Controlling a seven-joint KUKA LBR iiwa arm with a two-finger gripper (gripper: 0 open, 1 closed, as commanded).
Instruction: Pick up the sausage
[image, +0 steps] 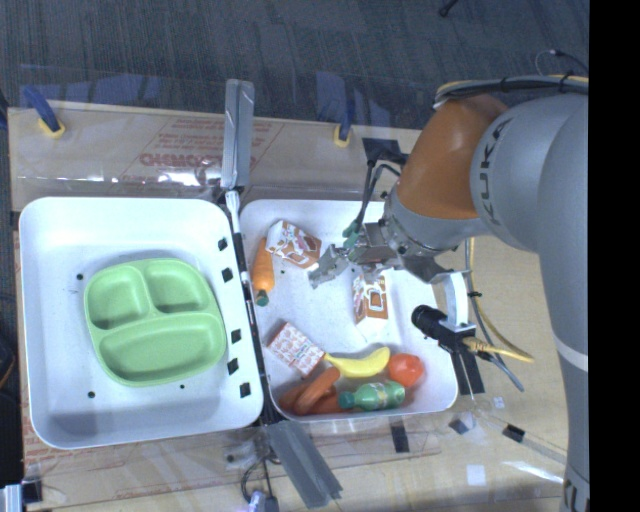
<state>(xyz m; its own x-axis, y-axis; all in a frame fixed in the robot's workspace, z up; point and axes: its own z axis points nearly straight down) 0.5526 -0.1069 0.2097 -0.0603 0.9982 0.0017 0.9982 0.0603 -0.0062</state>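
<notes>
From the camera above, we saw the end effector (330, 266) over the right bin (420, 215), and we could not tell how it was set. The sausage (316, 386) lay at the near wall of that bin, beside the banana (362, 362) and a green bottle (372, 397). A green plate (153, 320) sat in the left bin (60, 400).

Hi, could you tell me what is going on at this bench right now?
The robot arm is reaching into the right bin, with its end effector above the bin's upper middle. The sausage lies at the bin's near edge beside a banana and a green bottle, not yet picked up. The left bin holds a green plate.
</notes>
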